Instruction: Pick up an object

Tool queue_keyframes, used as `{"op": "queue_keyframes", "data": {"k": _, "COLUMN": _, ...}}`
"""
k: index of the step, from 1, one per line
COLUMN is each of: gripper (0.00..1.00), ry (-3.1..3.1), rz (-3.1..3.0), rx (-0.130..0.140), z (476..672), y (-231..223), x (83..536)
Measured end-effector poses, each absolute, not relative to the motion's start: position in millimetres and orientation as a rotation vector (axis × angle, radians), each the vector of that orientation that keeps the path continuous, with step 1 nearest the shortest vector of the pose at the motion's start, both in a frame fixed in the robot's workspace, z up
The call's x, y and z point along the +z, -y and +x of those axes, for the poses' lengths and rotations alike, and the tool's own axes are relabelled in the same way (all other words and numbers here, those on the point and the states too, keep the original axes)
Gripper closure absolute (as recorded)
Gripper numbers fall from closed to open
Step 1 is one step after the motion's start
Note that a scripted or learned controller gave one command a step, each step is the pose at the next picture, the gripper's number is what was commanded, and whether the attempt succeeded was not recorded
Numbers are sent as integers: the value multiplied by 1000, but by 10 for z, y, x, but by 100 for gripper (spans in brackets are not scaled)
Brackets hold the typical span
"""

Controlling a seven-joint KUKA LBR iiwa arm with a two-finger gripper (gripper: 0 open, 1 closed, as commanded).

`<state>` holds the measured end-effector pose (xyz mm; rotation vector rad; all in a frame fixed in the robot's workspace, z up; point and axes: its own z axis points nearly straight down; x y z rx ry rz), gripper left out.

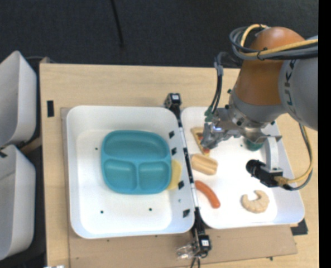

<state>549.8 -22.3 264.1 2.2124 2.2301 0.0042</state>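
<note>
In the right bin (232, 214) lie a tan bread roll (204, 164), an orange-red sausage (207, 194), a pale croissant (255, 201) and a tan piece (197, 137) near the left wall. A teal object (253, 145) peeks out under the arm. My gripper (210, 140) hangs low over the bin's back left part, right beside the tan piece and just above the bread roll. Its finger tips are too small and dark to read.
The left bin (87, 216) holds a teal divided tray (136, 161) with a yellow piece (176, 175) at its right edge. A black fitting with a cable (263, 172) lies over the right bin. The grey arm with its orange band (265, 71) covers the bin's back right.
</note>
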Motion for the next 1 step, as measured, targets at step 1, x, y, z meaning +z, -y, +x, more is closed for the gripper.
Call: {"op": "queue_keyframes", "data": {"k": 1, "gripper": 100, "ry": -2228, "rz": 2215, "rx": 0, "z": 5581, "y": -197, "x": 2538}}
